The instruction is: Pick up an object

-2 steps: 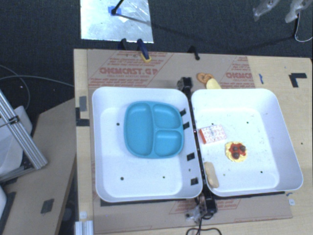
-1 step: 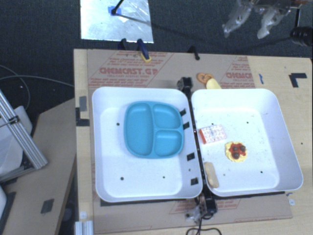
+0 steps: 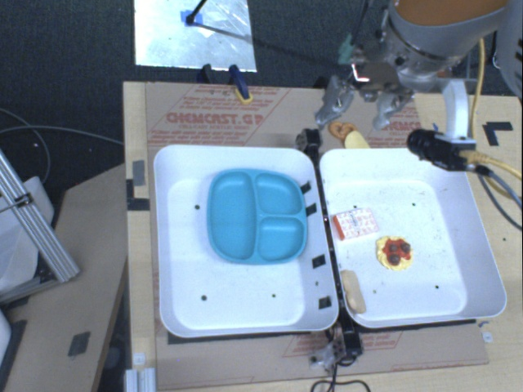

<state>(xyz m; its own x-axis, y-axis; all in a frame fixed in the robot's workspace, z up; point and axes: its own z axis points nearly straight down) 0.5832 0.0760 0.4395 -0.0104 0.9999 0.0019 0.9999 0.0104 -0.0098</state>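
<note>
The gripper point(image 3: 364, 111) is seen poised above the far rim of the right bin point(image 3: 482, 284), its jaws spread apart and nothing caught between them. Just beneath and between the jaws, on the tabletop point(image 3: 204, 109) at the bin's far edge, a small pale yellow piece point(image 3: 357, 140) and a brown pretzel-like piece point(image 3: 341, 128) are seen lying side by side, apparently touching. Well below the jaws, on the bin floor, a small printed card point(image 3: 355, 223) is laid flat, with a round pizza-like toy point(image 3: 395, 251) just beside it toward the near rim, and a tan bread-shaped piece point(image 3: 354, 291) resting against the bin's inner wall. A blue divided plate point(image 3: 257, 216) is held in the left bin point(image 3: 176, 300), well off to the side of the jaws. All of the small pieces are judged to be light toy food, probably stiff plastic and somewhat slick; none looks fragile. The card is expected to be hard to lift, lying flush. The bread-shaped piece is judged best taken across its narrow middle, though the wall crowds one side; the pizza-like toy could be pinched across its rim.
</note>
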